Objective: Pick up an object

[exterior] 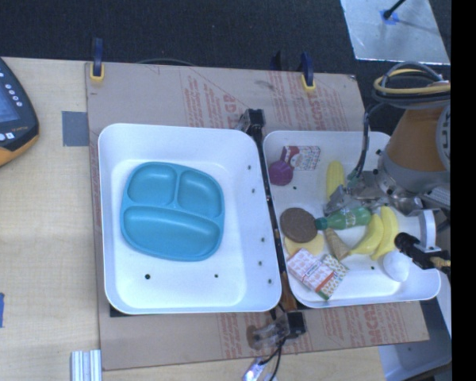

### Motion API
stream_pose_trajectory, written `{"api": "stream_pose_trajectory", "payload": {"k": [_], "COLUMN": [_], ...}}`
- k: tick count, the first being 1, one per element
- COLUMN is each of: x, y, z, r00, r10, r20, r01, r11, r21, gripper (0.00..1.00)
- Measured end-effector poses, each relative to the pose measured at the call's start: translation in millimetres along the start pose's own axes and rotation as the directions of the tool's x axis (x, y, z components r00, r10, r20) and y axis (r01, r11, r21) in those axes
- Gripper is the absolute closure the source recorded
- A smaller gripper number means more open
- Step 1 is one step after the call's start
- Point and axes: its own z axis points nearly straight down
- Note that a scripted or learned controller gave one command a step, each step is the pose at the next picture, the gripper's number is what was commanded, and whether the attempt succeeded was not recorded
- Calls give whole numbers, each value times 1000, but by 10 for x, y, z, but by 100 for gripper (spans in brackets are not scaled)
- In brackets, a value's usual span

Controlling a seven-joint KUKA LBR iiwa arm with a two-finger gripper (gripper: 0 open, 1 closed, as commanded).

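The right white bin (pixel 357 294) holds several small items: a green bottle (pixel 345 218) lying on its side, yellow bananas (pixel 378 232), a yellow piece (pixel 335 177), a brown round cookie (pixel 299 225), a red-and-white box (pixel 317 272), a purple scoop (pixel 280 173) and a white egg (pixel 397 267). My gripper (pixel 347 199) reaches down into this bin from the right, just above the green bottle and between the yellow piece and the bananas. The wrist hides its tips.
The left white bin (pixel 115 284) carries a blue divided plate (pixel 173 211). A printed white card (pixel 305 157) lies at the back of the right bin. A tablet-like device (pixel 4 109) sits at the far left of the bench. Clamps (pixel 97 66) hold the cardboard.
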Motion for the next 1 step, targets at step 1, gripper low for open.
{"api": "stream_pose_trajectory", "payload": {"k": [1], "x": [475], "y": [560], "z": [-18], "r00": [1000], "r10": [-12], "r20": [-1], "r01": [12], "r11": [1000], "r21": [-11], "gripper": [0]}}
